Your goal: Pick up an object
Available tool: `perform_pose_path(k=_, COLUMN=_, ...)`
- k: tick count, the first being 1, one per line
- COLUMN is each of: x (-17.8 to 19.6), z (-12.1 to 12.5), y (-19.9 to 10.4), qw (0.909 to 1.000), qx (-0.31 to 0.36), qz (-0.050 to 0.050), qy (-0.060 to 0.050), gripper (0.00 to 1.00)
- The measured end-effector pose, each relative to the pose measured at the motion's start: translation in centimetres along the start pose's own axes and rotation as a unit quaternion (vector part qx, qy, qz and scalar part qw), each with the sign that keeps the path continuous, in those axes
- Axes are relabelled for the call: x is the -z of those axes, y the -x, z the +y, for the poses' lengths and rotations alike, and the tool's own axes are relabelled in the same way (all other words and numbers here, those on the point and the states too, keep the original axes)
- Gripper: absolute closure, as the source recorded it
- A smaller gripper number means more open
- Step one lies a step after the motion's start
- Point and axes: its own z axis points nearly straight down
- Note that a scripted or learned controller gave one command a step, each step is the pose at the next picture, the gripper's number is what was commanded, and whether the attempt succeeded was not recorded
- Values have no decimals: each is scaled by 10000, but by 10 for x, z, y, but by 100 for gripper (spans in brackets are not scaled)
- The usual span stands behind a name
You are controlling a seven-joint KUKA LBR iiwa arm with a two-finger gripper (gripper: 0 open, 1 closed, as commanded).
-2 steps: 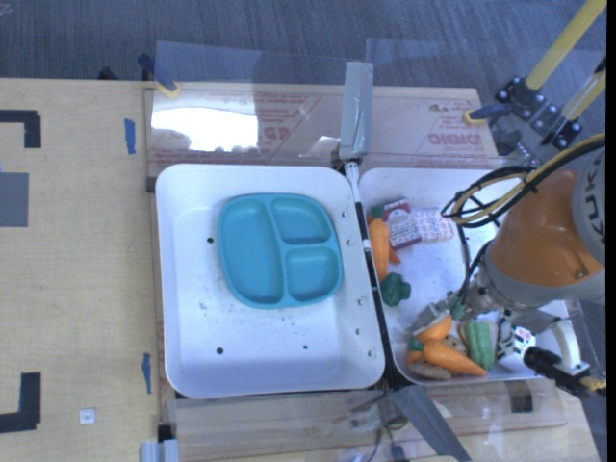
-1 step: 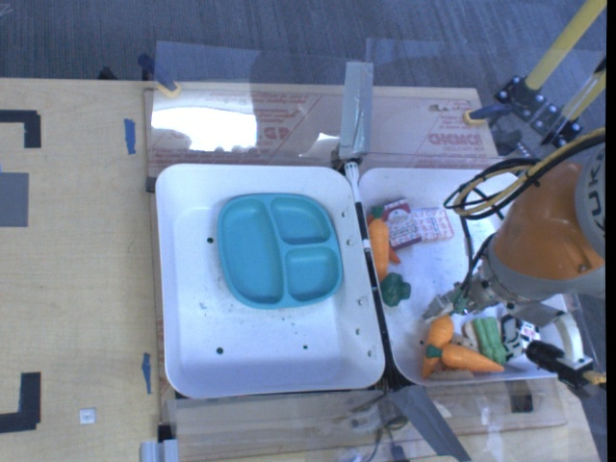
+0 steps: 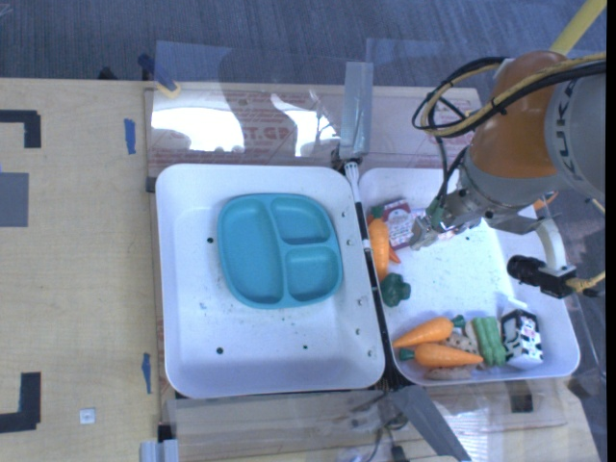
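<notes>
Bins sit side by side on the wooden counter (image 3: 67, 258): the left bin (image 3: 183, 287) carries a blue divided plate (image 3: 279, 250) lying flat near its middle, and the right bin (image 3: 462, 277) carries a scatter of toy food. The arm (image 3: 525, 133), grey with an orange band, reaches in from the right over the right bin's upper part, with yellow and black cables looping above it. Its gripper (image 3: 428, 227) is low over the bin's upper left area, and whether the fingers are apart or together cannot be told from this angle. Just left of the gripper lies a small red and white packet (image 3: 397, 215), so close that contact cannot be judged. An orange carrot (image 3: 379, 246) lies upright along the bin's left wall just below that packet, and a dark green broccoli piece (image 3: 394, 290) sits right beneath it. Along the bin's lower edge two more carrots (image 3: 435, 345) lie close together, one above the other, with a green vegetable (image 3: 487, 340) just to their right and a black and white carton (image 3: 523, 338) in the lower right corner. A black fitting (image 3: 539, 275) hangs off the arm over the bin's right side.
</notes>
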Motion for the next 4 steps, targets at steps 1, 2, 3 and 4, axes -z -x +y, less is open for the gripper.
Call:
perform_pose_path(k=1, x=-3, z=-2, y=1, qw=10000, qx=-14, qz=6, qy=-35, gripper=0)
perform_pose_path(k=2, x=-1, z=57, y=13, qw=9981, qx=-613, qz=-2, qy=-29, gripper=0)
perform_pose_path(k=3, x=-86, z=65, y=74, qw=9990, qx=449, qz=-5, qy=6, gripper=0)
perform_pose_path(k=4, x=-79, z=65, y=74, qw=9989, qx=462, qz=-15, qy=-1, gripper=100)
